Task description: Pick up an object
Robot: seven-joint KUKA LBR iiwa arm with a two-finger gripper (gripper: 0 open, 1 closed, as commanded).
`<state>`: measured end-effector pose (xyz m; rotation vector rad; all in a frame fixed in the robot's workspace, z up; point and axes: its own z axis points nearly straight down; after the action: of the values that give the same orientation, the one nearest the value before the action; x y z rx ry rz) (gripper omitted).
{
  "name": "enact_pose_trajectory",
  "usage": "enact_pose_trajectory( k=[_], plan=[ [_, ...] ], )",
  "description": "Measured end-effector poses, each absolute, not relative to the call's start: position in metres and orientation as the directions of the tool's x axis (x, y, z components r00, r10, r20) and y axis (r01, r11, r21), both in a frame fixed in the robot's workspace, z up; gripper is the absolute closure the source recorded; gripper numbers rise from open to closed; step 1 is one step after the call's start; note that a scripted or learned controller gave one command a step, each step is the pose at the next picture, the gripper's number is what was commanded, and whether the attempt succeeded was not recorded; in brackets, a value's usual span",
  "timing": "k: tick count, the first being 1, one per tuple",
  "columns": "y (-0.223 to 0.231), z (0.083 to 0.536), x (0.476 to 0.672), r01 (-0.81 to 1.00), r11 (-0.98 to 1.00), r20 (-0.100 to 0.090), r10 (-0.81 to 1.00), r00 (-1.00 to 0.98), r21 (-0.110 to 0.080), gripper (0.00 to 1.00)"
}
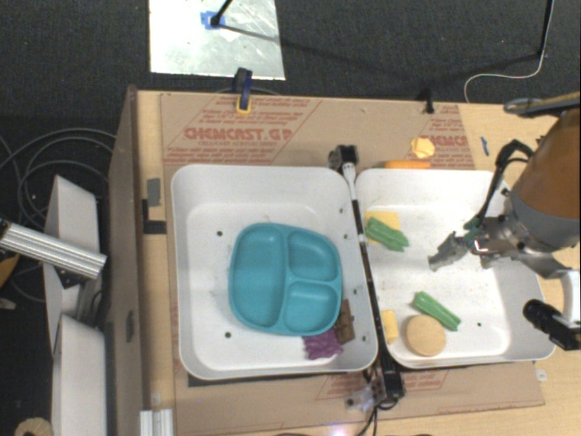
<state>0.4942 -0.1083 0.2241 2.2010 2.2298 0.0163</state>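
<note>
Bench [272,125]: brown board surface printed with red lettering, carrying two shallow white bins side by side.

Left bin [195,198]:
- One teal divided plate [284,280], three compartments, lying flat near the middle.
- One purple piece [320,345] at the near edge, just below the plate.
- One small brown piece [346,323] beside the purple one, close to the wall shared with the other bin.

Right bin [427,184]:
- One yellow block [385,220] toward the far left corner, with a green pod-shaped item [387,235] lying partly over it.
- A second green pod-shaped item [437,310] nearer the front, tilted.
- One round tan item [425,336], touching or just beside the lower end of that second green item.
- One small yellow piece [389,323] against the left wall, near the tan item.
- One orange item [408,163] on the far rim.

My gripper [451,250]: reaching in from the right, over the middle of the right bin, between the two green items and apart from both. Whether it is spread or pressed together I cannot tell; nothing visible is carried.

Outside the bench: dark floor, a shiny sheet [216,25] at the top, cables [54,153] at the left.
</note>
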Motion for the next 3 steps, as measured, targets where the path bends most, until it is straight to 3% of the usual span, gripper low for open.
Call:
enact_pose_trajectory(
  k=[1,2,3],
  plan=[
    [-0.107,0.097,0.489,1.000,0.001,0.002,1.000,-0.001,-0.010,0.00],
    [-0.135,0.085,0.607,1.000,0.008,-0.004,1.000,-0.008,0.012,0.00],
    [-0.164,0.097,0.519,1.000,-0.005,0.000,1.000,0.005,-0.005,0.00]
  ],
)
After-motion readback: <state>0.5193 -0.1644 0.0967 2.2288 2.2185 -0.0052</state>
